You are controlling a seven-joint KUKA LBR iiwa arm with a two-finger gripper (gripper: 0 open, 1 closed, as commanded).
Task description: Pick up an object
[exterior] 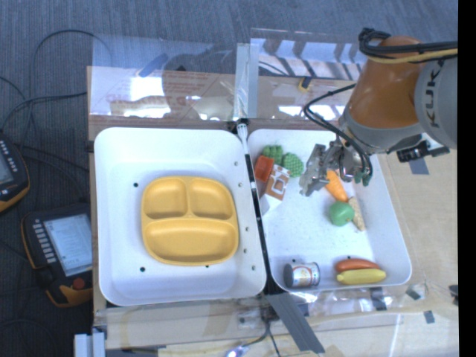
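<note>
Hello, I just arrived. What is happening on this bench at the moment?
A grey and orange robot arm reaches from the right over the right bin. Its gripper hangs above the bin floor next to an orange carrot, with nothing visibly held. A green ball, a can and other toy foods lie there. The left bin holds a yellow divided plate.

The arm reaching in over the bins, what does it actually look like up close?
The arm is thick and rounded, grey with a broad orange band above the wrist. Black cables loop around the band. Below it sits a small grey metal gripper.
</note>
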